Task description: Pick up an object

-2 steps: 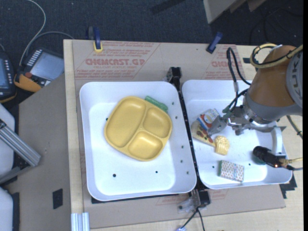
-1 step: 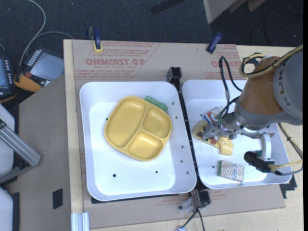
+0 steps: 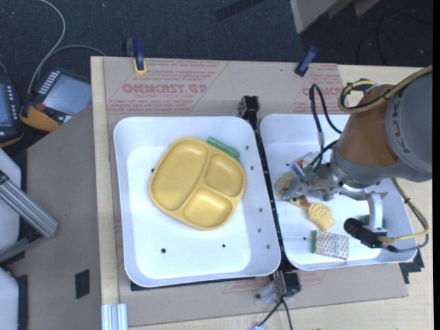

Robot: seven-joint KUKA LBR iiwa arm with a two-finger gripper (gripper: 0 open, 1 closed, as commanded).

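on the left, the left bin [image 3: 130, 184] holds a yellow divided plate [image 3: 197, 183], lying flat a little above the bin's middle, with three compartments facing up. a small green thing [image 3: 223, 147] pokes out from under the plate's upper right edge, against the bin floor.

a black clamp [image 3: 249, 106] sits at the top of the seam where the two bins meet, and another black clamp [image 3: 289, 282] sits at the bottom of that seam.

the right bin [image 3: 292, 249] carries the loose things. near its left side, at mid height, is a small cluster of mixed pieces [image 3: 294, 183], tan and grey with bits of blue and red; what each piece is cannot be told. just below and to the right lies a ridged yellow toy [image 3: 320, 215]. below that, near the bin's lower edge, lies a small patterned packet [image 3: 331, 245], with a green strip along its left end.

the gripper [image 3: 311, 179] reaches in from the right, low over the cluster, its tip among those pieces. whether the jaws are open or closed, or grip anything, cannot be told. the grey arm [image 3: 405, 126] with its orange band [image 3: 364, 136] covers the bin's upper right part.
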